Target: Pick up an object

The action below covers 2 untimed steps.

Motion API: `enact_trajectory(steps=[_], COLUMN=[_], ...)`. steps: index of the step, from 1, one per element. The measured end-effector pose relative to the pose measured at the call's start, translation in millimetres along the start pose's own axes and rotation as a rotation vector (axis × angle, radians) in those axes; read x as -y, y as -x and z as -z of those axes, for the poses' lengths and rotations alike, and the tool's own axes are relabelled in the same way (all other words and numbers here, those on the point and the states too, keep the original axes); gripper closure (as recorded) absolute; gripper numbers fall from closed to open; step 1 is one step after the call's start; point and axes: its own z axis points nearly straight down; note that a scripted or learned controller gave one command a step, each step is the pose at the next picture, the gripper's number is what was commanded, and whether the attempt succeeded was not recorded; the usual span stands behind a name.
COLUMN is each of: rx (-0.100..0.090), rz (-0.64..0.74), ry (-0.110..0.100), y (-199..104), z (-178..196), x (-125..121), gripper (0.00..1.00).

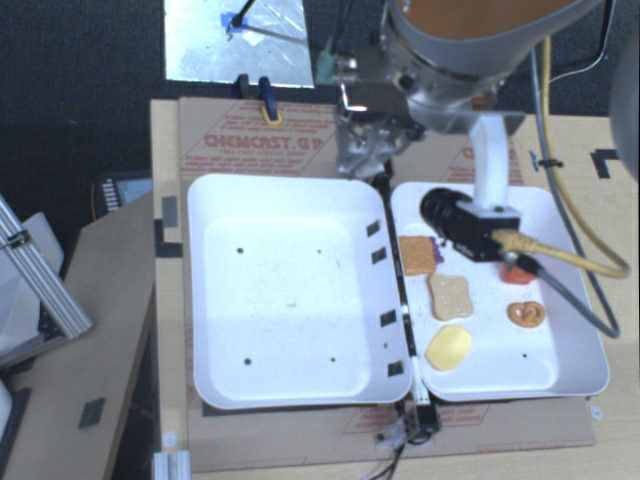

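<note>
Toy foods (450,297) in right bin (570,368)

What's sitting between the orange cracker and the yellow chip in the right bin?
In the camera view, a tan bread-slice piece lies between the orange cracker and the yellow chip.

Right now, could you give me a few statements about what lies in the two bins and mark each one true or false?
1. The orange square piece, the slice of bread, the yellow chip and the pretzel all lie in the right bin. True.
2. The pretzel lies in the left bin. False: it lies in the right bin, near its right side.
3. The slice of bread lies between the orange square piece and the yellow chip. True.
4. The yellow chip is the item farthest from the camera. False: it lies nearest the front rim.
5. The two bins stand side by side on a cardboard sheet. True.
</note>
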Motion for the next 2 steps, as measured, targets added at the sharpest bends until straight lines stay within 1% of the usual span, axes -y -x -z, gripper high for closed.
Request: enact_trajectory(steps=[1, 2], rx=[0.004, 0.011], rz=[0.0, -0.006], ry=[-0.008, -0.021], y=[-30, -27], z=[-43, -264], x=[-8, 0], gripper=[1.0, 1.0])
